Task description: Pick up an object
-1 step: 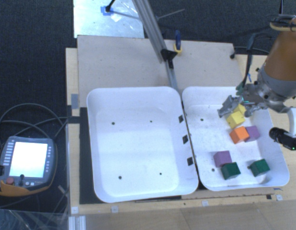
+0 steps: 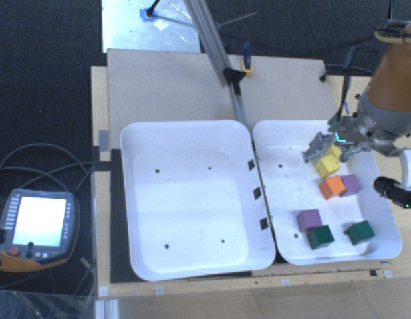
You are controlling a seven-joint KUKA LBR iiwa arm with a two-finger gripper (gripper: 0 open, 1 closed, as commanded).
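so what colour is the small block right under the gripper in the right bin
Yellow: the small yellow block sits just below the gripper, seen in the camera view.

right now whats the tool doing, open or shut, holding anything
Tool: low in the right bin, right at the yellow block. Whether it is open or shut, or grips the block, cannot be told.
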